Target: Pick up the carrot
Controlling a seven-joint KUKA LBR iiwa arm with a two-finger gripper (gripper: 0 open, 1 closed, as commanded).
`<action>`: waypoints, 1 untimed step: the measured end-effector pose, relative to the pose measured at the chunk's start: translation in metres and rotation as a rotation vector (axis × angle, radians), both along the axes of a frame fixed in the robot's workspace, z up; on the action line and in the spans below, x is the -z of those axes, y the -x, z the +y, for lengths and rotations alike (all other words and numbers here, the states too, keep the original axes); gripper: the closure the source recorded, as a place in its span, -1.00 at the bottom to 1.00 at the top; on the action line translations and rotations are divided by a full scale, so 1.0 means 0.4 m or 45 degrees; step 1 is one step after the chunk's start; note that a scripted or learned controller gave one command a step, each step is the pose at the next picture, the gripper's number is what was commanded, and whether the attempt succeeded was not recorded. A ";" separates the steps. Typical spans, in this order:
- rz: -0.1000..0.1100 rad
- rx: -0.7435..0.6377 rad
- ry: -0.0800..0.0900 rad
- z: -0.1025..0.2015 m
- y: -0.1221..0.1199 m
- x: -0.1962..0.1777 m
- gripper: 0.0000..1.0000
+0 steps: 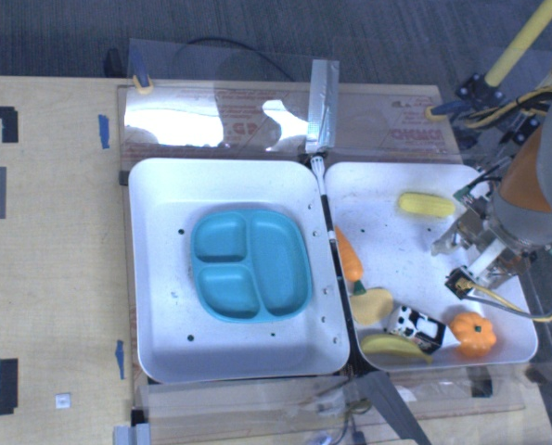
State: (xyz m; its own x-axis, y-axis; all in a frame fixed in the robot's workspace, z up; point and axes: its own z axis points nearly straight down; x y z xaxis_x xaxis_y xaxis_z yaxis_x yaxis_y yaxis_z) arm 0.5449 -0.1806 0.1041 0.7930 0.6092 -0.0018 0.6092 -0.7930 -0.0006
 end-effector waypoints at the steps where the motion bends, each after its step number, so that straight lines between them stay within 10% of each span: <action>1: 0.003 -0.006 0.000 0.004 -0.001 -0.024 1.00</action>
